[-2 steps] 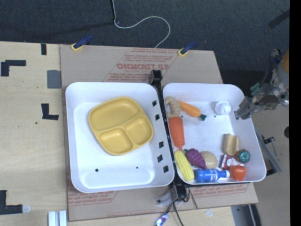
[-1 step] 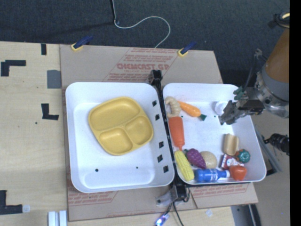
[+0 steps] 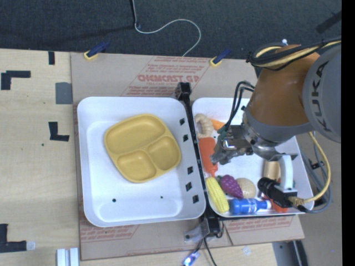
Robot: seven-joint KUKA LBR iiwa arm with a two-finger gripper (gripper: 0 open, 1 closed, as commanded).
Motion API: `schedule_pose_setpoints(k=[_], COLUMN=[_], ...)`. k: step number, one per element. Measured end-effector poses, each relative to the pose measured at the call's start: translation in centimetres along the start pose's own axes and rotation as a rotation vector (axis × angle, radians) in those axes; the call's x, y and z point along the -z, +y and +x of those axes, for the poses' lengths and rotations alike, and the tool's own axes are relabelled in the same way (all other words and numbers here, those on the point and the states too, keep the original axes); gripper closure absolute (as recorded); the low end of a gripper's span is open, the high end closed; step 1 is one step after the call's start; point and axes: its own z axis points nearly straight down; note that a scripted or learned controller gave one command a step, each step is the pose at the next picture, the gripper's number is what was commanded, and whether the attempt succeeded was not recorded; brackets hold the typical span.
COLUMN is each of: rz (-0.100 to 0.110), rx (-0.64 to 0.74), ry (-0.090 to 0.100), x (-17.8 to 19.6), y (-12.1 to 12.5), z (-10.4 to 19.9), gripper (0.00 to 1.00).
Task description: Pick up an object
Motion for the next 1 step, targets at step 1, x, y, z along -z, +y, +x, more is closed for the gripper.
schedule_pose_setpoints(k=[1], rz=[-0.008], rx=[-0.002], ry=[-0.001], x=[0.36], y=[0.14], z=[5.67], gripper=[1.0])
